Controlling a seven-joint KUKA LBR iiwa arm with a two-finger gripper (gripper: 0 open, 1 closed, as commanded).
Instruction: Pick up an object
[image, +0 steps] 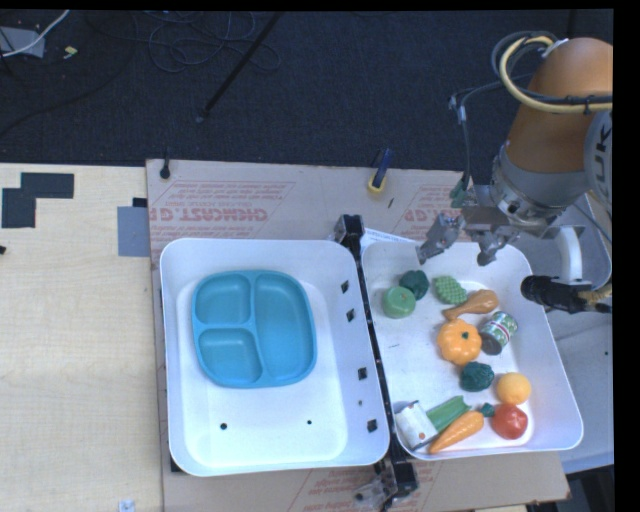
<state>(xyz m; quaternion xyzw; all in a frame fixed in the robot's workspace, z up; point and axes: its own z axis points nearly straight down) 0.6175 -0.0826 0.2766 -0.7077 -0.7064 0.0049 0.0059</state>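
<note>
Jaws (466, 243) are hanging spread and empty above the right bin's (560, 400) far edge; I'm worrying they're closing between the crowded toy vegetables (462, 340) and catching nothing.

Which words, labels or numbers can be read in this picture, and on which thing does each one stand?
"CHEMCAST, G.P.": red print, upside down, on the cardboard sheet under the bins, as far as it can be read.
More red print at the cardboard's lower edge: too small to read.
Label on the small can in the right bin: blurred, cannot be read.
</note>
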